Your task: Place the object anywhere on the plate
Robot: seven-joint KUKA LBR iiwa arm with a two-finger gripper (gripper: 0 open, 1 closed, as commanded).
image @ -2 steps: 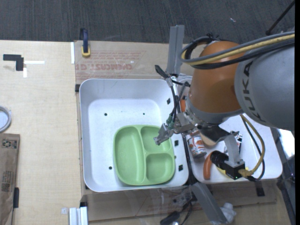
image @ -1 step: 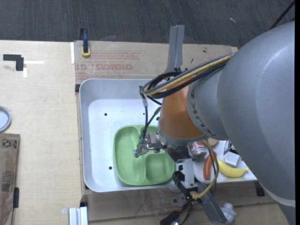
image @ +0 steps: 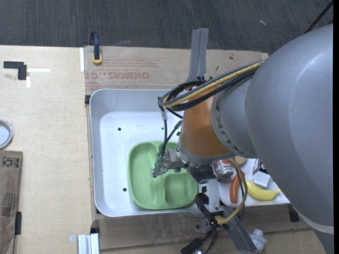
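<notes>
Arm (image: 249, 120) hung over the green plate (image: 145, 179) in the white bin (image: 106, 157), lower centre of frame. Gripper (image: 161, 168) sat just above the plate's divider; couldn't tell its state, nor whether it carried anything. Plate looked bare, so placing prob. not done. Banana (image: 262, 192) and other items lay lower right, near the arm. Wooden bench (image: 42, 115) and cardboard (image: 137, 70) upper left; dark carpet (image: 132, 9) across the top.
</notes>
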